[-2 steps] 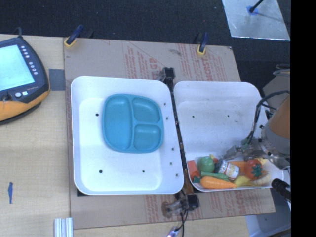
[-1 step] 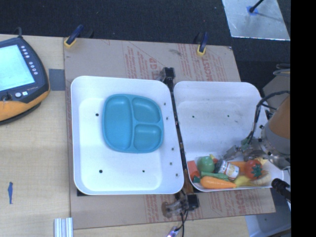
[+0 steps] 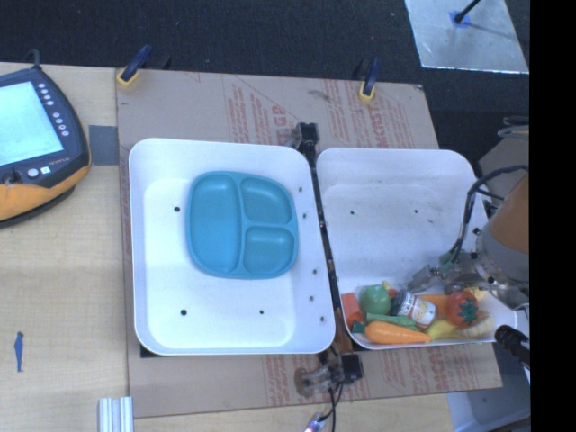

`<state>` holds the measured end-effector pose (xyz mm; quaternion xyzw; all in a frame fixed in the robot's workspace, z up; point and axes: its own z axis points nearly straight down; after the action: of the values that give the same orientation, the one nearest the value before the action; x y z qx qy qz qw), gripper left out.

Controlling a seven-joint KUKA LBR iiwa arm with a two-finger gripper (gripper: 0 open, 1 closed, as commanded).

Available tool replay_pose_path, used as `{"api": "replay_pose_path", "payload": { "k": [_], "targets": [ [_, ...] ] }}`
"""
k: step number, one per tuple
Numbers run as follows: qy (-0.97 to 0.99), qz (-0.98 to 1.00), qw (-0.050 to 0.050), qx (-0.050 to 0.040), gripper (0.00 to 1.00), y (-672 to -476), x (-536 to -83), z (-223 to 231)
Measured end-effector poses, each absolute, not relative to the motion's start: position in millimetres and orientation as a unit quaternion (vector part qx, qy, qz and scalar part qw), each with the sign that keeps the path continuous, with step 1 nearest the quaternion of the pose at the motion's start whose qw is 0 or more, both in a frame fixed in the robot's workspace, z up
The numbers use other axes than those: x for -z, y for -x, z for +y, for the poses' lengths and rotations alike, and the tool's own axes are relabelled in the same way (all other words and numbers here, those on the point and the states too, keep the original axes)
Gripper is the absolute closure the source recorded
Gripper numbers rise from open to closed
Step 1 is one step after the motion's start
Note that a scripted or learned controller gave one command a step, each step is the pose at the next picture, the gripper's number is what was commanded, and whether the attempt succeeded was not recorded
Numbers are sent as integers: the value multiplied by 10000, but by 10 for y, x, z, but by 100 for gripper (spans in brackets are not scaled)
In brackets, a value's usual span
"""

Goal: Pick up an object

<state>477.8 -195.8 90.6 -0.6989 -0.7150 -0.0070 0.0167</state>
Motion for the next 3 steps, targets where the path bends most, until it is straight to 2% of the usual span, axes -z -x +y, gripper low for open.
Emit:
{"api": "replay_pose_path", "payload": {
  "k": [1,2,3],
  "targets": [
    [6988,-7151,165,70,0,-4778,-906,-1958],
    [7045,-7097,13,-7,0,-4764,-915,-1597],
    [7053,-7089,-39,0,0,-4781,-928,-937]
  ]
}}
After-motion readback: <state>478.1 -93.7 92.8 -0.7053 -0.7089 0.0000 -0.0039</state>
